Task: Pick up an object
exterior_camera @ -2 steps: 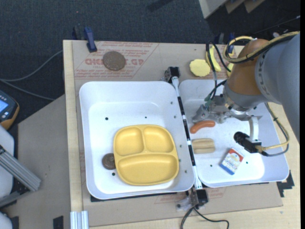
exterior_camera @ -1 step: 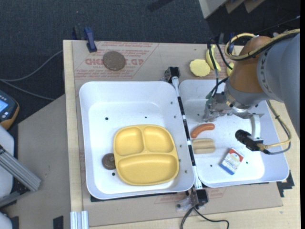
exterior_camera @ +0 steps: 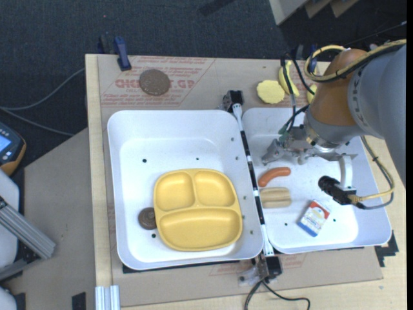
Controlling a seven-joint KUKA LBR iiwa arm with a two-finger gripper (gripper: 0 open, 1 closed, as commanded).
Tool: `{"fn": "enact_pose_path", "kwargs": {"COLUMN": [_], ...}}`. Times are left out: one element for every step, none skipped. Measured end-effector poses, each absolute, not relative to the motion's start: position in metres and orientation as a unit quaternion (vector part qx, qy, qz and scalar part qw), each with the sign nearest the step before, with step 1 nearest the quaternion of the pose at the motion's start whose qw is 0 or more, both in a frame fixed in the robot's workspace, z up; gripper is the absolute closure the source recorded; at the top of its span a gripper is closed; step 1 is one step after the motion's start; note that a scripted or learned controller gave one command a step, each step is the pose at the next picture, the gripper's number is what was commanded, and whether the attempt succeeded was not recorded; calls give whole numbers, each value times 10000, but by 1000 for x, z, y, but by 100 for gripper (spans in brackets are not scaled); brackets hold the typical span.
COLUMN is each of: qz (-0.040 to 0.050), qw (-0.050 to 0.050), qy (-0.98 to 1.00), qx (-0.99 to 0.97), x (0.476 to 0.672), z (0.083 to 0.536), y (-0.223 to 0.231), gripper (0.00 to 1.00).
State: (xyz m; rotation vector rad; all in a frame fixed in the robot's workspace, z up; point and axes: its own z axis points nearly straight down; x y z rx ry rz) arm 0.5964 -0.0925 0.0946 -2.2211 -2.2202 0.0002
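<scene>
In the right bin (exterior_camera: 368, 228) lie a red-orange sausage (exterior_camera: 274, 174), a tan bun (exterior_camera: 276, 198) just below it, and a small blue, red and white box (exterior_camera: 314, 217) further right. My gripper (exterior_camera: 284, 150) hangs in the bin's upper left part, just above the sausage and a little to its right. Nothing shows as held in it. The grey arm with its orange band (exterior_camera: 335, 102) comes in from the upper right.
The left bin (exterior_camera: 129, 141) holds a yellow divided plate (exterior_camera: 197, 208) with a brown round cookie (exterior_camera: 147, 218) at its left edge. On the bench behind the bins lie a brown disc (exterior_camera: 153, 81) and a yellow piece (exterior_camera: 271, 92).
</scene>
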Motion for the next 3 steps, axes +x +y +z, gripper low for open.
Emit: {"fn": "enact_pose_path", "kwargs": {"qz": [11,-2,30], "qw": [22,-9,23], "qy": [-7066,-7069,-7040], "qx": [-7076,-7073,-7102], "x": [570,590,500], "z": [84,85,84], "y": [-91,-110,-159], "gripper": [0,0,0]}}
